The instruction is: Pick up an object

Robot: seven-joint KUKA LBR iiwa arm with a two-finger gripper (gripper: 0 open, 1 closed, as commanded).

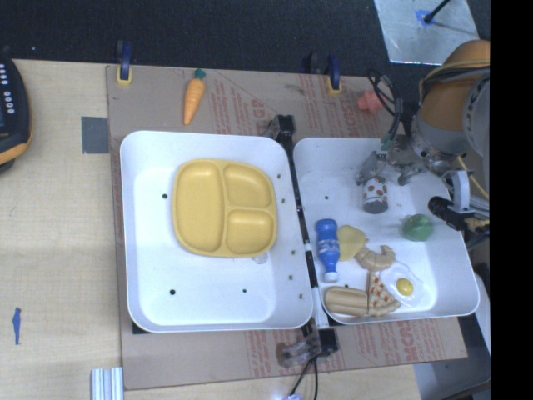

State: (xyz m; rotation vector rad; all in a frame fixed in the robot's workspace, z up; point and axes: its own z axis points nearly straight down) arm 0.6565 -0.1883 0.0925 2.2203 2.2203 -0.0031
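The right bin point(445, 302) holds several toy foods. A small can with red spots point(376, 196) stands near its back. A green ball point(418, 227) lies to the can's right. Toward the front lie a blue bottle point(326, 245), a pale yellow piece point(352, 239), a croissant point(376, 257), a pizza slice point(380, 293), a fried egg point(404, 287) and a hot dog point(345, 301). My gripper point(388, 172) hangs over the back of this bin, just behind the can, open, with nothing between its fingers.
The left bin point(150, 290) holds a yellow divided plate point(225, 207). A toy carrot point(193, 97) and a pink piece point(369, 101) lie on the board behind the bins. A dark device point(10, 107) sits at the far left edge.
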